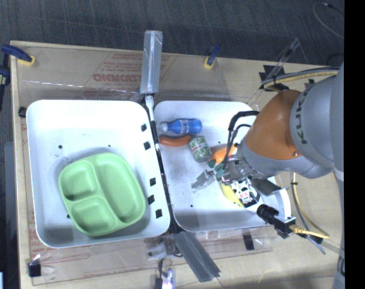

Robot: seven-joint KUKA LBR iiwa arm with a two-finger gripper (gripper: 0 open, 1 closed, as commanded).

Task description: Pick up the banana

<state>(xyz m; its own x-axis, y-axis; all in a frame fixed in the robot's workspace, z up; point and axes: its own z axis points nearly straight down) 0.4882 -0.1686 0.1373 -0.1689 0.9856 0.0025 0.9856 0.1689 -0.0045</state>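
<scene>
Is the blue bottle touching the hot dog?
Touching. The camera view shows the bottle lying right against the hot dog's top edge, with no gap.

Open floor (188,203) beside seemingly crowded banana (229,191)

The hand (221,174) sits low in the right bin (182,209), over the banana (229,191) near its right wall. A blue bottle (181,126) lies near the far edge. The left bin (44,119) holds a green tray (102,192).
</scene>
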